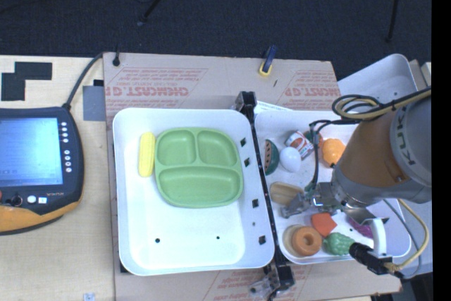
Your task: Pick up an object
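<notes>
Nearest the camera, in the right bin (402,240), a donut (306,241) lies beside a green toy (338,244), with an orange-red piece (323,223) just behind them. Over these hangs the gripper (304,199), reaching in from the right on the grey arm (384,151); whether its fingers are wide or narrow I cannot tell, and nothing shows between them. Further back in that bin lie a white egg (289,159), a small can (300,143), an orange (332,150) and a watermelon slice (270,155). On the desk's left side, the left bin (183,250) carries a green plate (198,167) with a corn cob (146,154) just beside it.
</notes>
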### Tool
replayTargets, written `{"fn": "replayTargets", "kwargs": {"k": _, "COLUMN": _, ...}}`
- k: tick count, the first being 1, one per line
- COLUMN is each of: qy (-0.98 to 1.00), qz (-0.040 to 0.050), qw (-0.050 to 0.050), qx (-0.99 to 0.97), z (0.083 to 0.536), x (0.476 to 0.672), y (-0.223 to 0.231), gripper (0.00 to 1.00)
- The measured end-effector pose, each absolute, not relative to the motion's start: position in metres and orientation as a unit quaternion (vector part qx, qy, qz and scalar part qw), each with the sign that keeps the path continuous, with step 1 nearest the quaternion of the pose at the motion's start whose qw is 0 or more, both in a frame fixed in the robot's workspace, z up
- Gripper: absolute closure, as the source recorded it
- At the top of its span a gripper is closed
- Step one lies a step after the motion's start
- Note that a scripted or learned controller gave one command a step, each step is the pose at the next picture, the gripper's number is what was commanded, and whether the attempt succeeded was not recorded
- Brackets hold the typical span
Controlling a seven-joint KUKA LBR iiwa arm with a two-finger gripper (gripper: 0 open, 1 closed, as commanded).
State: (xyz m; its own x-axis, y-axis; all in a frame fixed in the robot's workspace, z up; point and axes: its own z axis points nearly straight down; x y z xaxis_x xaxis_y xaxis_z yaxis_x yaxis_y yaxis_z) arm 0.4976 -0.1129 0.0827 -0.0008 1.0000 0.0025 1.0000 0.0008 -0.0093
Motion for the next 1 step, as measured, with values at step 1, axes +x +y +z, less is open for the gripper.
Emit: {"fn": "replayTargets", "kwargs": {"k": 1, "qy": -0.705, "qz": 0.0021, "qw": 0.005, "qx": -0.709, "z": 0.0928, "x": 0.4991, "y": -0.1151, "gripper": 1.0}}
